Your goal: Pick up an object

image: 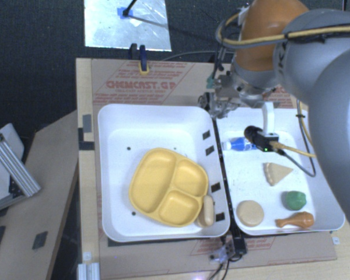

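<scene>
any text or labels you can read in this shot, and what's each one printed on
"CHEMCAST GP" in red capitals, as best it reads, on the brown protective sheet lying under the white bins, behind the left bin.
Fainter red print repeats on the same sheet along its front edge and by the right bin, too blurred to read.
Nothing readable on the yellow tray, the toy food or the arm.

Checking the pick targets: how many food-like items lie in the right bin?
4: a wedge, green ball, round cookie and drumstick. The arm may hide others.
</scene>
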Robot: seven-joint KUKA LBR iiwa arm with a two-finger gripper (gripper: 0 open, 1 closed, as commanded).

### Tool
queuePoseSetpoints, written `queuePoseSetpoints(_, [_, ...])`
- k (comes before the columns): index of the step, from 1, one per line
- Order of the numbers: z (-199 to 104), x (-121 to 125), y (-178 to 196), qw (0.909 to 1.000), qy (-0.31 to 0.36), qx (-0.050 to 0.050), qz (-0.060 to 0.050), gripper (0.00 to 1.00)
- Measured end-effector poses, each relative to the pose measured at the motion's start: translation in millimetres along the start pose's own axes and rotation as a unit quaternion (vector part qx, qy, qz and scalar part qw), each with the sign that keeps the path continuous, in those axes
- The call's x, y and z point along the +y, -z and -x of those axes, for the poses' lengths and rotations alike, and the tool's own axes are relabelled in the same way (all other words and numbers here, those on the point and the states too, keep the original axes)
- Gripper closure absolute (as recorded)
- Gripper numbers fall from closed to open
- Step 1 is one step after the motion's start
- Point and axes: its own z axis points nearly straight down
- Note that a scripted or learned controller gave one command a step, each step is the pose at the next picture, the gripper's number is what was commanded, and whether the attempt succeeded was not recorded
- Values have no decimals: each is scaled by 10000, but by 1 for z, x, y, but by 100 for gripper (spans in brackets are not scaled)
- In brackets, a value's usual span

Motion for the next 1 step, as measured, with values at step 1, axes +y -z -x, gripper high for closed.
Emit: queuePoseSetpoints(1, [-52, 26, -6, 10000, 2, 4, -1, 100])
